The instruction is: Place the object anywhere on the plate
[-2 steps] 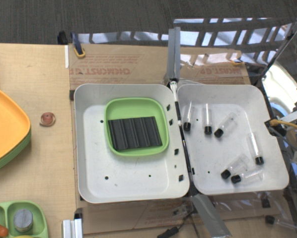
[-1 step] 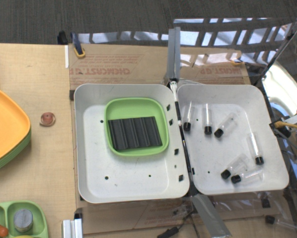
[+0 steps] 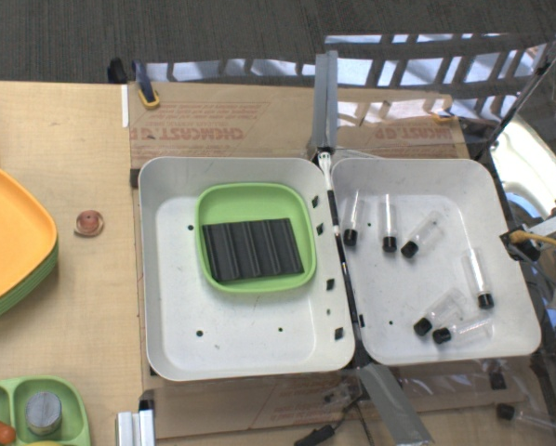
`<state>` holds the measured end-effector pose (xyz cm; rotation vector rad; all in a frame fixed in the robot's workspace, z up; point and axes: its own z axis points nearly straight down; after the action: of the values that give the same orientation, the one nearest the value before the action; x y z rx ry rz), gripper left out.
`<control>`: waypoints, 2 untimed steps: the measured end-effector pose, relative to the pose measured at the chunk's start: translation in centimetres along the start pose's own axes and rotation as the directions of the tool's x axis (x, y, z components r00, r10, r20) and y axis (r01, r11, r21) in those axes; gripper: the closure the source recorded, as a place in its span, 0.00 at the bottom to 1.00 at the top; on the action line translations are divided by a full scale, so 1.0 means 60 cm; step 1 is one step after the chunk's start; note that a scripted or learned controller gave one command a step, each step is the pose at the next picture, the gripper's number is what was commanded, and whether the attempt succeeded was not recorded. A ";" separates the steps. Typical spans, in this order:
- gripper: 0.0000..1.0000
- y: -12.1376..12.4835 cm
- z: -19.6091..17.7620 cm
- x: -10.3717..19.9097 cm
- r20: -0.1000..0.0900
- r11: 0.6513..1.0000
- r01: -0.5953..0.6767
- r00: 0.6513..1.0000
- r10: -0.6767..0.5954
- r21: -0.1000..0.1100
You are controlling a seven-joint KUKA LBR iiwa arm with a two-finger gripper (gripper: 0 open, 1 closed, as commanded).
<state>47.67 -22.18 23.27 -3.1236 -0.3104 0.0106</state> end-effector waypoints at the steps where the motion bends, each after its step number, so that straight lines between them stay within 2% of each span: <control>1: 0.00 0.000 0.004 0.000 0.000 1.000 0.000 1.000 0.000 0.000; 2: 0.00 0.001 -0.013 0.000 -0.002 1.000 0.005 1.000 -0.005 -0.002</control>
<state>47.70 -22.23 24.05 -3.1245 -0.3179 0.0078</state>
